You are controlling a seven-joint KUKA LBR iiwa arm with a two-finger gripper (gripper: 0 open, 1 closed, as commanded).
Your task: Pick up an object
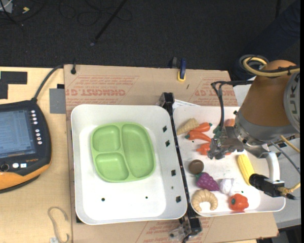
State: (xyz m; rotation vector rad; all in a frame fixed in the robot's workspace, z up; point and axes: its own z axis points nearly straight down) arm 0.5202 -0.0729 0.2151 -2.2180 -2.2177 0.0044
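My claw low over small orange plastic carrot; finger state indeterminate; nothing lifted, pick pending

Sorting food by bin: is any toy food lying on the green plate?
No. The green plate in the left bin has bare compartments; the croissant and corn lie in the right bin.

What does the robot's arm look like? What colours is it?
The arm is big and rounded, with a wide orange band and grey metal below it. Black cables loop beside it, and a yellowish hose curls on top. Its end effector is small, dark and full of little metal parts.
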